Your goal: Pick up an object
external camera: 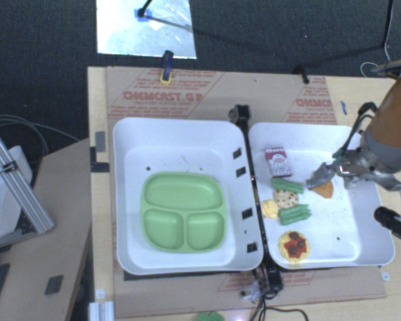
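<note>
Approach step: gripper (319, 178) low in right bin (374, 246), at orange wedge (324, 190), right of cookie (287, 198). Finger state: cannot tell. Next: centre over wedge, close, lift.

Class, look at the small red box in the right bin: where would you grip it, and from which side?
Grip the red box across its two long sides, coming straight down from above. It lies flat, apart from the other items, and the bin wall beside it hinders a sideways approach.
</note>
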### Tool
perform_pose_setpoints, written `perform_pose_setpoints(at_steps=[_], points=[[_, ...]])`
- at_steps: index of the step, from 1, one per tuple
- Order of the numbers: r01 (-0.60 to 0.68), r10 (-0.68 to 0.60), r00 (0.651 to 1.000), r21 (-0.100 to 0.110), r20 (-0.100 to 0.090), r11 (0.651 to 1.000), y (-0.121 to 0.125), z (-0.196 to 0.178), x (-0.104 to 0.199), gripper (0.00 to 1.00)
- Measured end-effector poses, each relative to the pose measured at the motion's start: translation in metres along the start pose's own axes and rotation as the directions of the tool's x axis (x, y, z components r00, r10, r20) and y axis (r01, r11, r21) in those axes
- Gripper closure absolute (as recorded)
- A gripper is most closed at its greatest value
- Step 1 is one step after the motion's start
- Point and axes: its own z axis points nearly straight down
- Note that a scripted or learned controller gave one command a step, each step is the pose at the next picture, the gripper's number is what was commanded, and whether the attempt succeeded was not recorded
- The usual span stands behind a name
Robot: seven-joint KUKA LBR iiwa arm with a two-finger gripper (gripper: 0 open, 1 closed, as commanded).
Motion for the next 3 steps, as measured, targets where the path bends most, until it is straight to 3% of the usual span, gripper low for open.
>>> perform_pose_setpoints(at_steps=[1,2,3], points=[[-0.002,0.002,1.000,0.000,-0.003,1.000,-0.005,0.108,0.009,0.00],[0.000,0.000,1.000,-0.007,0.002,1.000,-0.025,0.103,0.048,0.00],[0.004,-0.004,1.000,-0.008,0.002,1.000,0.055,0.103,0.040,0.00]])
